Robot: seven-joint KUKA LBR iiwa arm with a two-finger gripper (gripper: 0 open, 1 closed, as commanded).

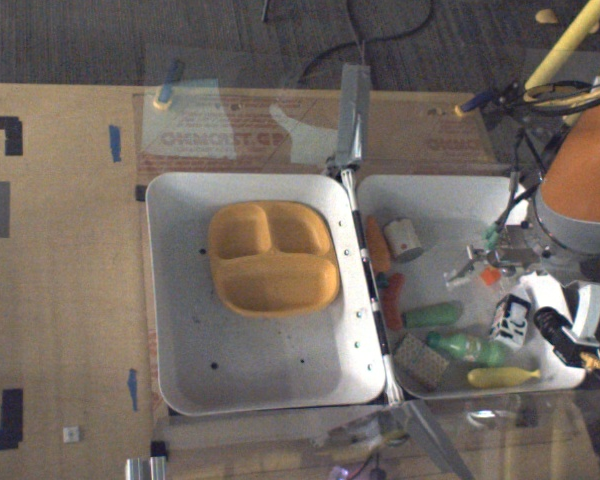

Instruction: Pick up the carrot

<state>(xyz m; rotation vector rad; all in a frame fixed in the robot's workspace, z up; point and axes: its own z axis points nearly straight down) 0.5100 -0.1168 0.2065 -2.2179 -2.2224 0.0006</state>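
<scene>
The carrot, a short orange piece, lies along the left wall of the right bin, close to the divider between the bins. My gripper hangs over the right part of that bin, well to the right of the carrot and apart from it. A grey cylinder lies between the carrot and the gripper. The arm's orange band hides the bin's far right corner.
Below the carrot lie a red piece, a green cucumber, a green bottle, a grey sponge, a yellow banana and a black-and-white pack. An orange divided plate sits in the left bin.
</scene>
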